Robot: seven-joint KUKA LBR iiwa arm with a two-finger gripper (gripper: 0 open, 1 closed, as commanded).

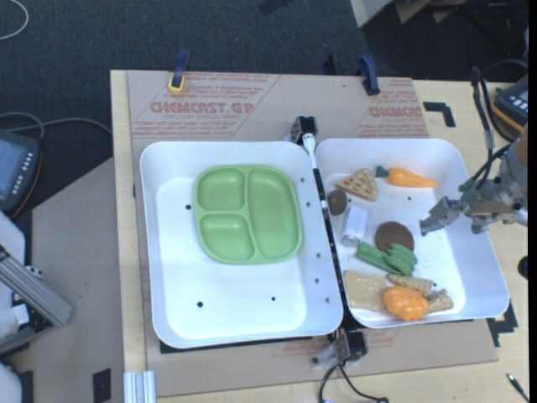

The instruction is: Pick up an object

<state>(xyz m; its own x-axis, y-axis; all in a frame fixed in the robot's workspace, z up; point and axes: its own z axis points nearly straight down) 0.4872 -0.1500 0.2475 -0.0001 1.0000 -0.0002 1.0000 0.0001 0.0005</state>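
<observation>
We are seeing a green tray [249, 214] lying in the left bin [168, 284]. In the right bin [482, 267] we are finding a waffle wedge [361, 184], a carrot [409, 177], a brown disc [393, 236], green beans [388, 258] and an orange pepper [404, 302] resting on a pale slab [367, 288] near the front edge. At the far right we are watching the gripper [445, 212] hovering over bare bin floor, apart from the items, nothing between its fingers; we cannot tell whether they are parted or closed.

My one camera sits fixed above the bench [252, 99], looking down at a slant, both bins [168, 225] fully in frame.
</observation>
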